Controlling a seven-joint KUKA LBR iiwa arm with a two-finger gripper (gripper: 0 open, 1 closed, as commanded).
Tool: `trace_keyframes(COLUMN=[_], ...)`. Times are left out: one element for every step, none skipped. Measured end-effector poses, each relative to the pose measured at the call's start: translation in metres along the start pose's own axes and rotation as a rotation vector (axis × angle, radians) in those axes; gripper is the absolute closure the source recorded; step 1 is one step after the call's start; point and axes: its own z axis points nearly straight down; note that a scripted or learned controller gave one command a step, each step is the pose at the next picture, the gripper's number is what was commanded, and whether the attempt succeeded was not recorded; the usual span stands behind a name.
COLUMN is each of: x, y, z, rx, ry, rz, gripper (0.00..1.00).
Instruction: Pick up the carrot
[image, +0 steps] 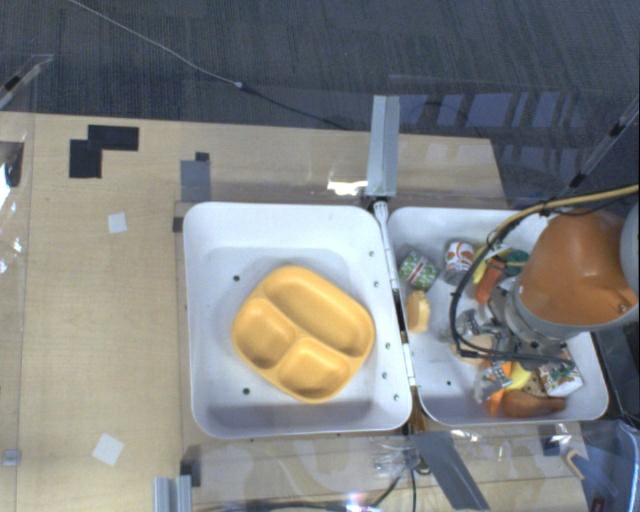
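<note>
Carrot (487, 280) among clutter in right white bin (432, 395) on wooden bench (90, 330); hand's state untellable.

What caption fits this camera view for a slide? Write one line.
Grey arm with orange band reaches over right white bin of small items; yellow three-compartment plastic tray sits in left white bin.

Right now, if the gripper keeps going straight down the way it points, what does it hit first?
Probably the pile of small items in the right bin, beneath the arm's orange band. Depth is unclear, so which item comes first I can't tell.
</note>
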Motion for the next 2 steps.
trace_keyframes(x=[-0.004,-0.048], y=[0.000,-0.063], z=[-0.013,-0.093], rx=[0.004,-0.004], ry=[-0.008,0.004], rz=[-0.006,-0.231], gripper=[1.00,1.00])
